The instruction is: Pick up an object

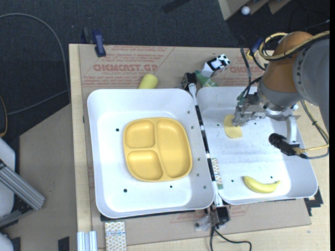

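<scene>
1. While the arm (293, 61) reaches in from the right, you see it bent low over the right bin (298, 161), most likely to bring the gripper (242, 115) down on one object.
2. Your left bin (104, 140) bears a yellow tray (157, 149) with three compartments, sitting near the middle; it is well apart from the gripper and plays no part in this reach.
3. Look at the banana (260, 184) by the right bin's near edge: it lies flat, apart from the gripper, and does not stand in the way.
4. Your likely target is the pale yellow piece (233, 128) in the right bin's upper left part, just beside the wall between the bins (that wall may crowd a finger on that side).
5. At the gripper, the tips sit at or just above the piece's upper edge; you cannot tell from this slant whether it is spread or closed, or whether anything is gripped.
6. Outside the bins, a small yellow cylinder (148, 81) rests on the bench (125, 61), out of reach of this move.
</scene>
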{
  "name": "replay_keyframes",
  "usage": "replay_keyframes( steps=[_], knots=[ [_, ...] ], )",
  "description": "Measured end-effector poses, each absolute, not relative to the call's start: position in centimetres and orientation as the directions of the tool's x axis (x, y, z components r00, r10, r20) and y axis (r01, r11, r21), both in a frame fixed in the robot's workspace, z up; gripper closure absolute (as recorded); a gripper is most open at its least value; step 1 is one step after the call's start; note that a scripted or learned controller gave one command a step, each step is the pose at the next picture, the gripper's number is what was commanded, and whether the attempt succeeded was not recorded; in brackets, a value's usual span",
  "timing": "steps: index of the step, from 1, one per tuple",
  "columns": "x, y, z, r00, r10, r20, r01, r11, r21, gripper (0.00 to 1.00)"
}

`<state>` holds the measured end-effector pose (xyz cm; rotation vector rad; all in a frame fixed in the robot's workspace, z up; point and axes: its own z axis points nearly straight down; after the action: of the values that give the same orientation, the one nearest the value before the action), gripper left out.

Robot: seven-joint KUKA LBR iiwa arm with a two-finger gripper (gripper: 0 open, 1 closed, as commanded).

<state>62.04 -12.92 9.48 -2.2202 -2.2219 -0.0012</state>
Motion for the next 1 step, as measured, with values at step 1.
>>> replay_keyframes(
  steps=[1],
  knots=[
    [60.09,-11.62,13.43,-0.001,1.0,0.001,1.0,0.001,-0.001,1.0]
  ],
)
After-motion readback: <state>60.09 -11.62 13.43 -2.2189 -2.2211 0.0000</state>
